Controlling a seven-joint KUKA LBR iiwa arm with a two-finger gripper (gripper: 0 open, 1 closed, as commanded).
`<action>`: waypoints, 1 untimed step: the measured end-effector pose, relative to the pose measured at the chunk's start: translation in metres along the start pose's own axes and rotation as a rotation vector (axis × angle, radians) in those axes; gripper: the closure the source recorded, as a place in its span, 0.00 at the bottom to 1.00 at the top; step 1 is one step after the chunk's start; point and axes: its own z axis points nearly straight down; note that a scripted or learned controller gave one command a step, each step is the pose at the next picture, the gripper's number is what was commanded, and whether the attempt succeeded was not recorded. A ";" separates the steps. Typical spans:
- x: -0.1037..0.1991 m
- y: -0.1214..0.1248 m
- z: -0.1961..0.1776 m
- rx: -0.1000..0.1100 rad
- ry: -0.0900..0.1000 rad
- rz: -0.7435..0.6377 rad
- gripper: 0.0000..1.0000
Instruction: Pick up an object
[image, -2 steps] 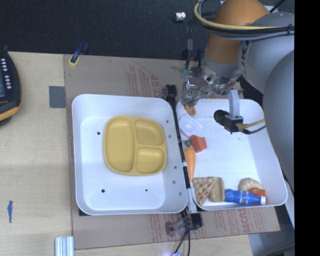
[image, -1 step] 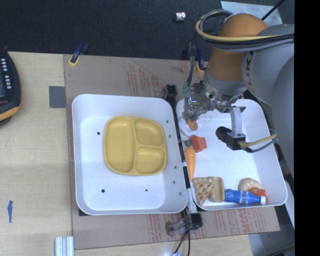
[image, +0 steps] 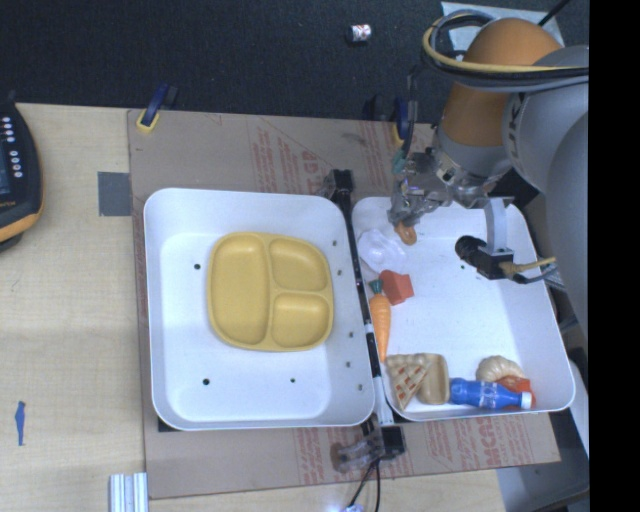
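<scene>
While the gripper (image: 405, 222) is hanging at the right bin's (image: 545, 300) far corner, a small brown piece (image: 405, 235) is sitting between its closed-in fingers, seemingly raised for lifting clear; carrot (image: 381, 318) is lying nearby.

Your left bin (image: 160, 300) holds the divided plate (image: 270, 291); right bin (image: 548, 330) holds carrot (image: 381, 317), block (image: 396, 287), waffle (image: 418, 379), tube (image: 488, 395).
</scene>
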 end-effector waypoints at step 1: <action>-0.010 -0.018 0.000 0.006 0.001 -0.002 1.00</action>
